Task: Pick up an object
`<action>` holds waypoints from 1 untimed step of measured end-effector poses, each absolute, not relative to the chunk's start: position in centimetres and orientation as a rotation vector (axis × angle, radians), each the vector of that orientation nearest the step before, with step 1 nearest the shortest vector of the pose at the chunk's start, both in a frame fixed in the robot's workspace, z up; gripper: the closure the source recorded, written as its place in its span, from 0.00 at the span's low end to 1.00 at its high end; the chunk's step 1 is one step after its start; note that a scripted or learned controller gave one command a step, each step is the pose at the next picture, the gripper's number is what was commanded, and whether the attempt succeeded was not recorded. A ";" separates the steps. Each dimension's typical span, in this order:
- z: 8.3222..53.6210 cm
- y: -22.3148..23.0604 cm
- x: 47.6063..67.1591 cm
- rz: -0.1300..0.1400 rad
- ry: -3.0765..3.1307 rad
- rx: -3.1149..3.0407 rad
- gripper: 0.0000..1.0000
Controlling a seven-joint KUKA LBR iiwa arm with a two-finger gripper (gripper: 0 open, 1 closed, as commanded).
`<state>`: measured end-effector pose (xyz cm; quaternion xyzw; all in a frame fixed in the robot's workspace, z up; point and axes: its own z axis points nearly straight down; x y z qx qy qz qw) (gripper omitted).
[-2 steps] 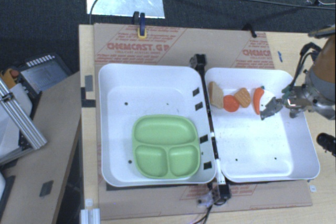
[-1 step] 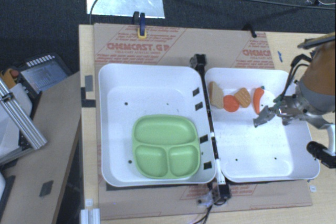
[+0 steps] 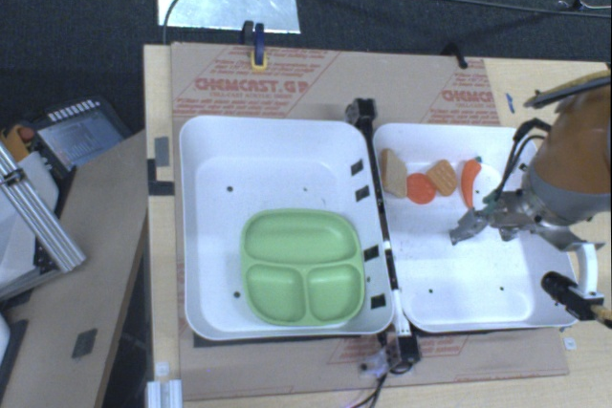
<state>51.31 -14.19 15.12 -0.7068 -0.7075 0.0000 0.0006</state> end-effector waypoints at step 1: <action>16.4 -14.3 51.4 -0.002 -2.226 -2.222 1.00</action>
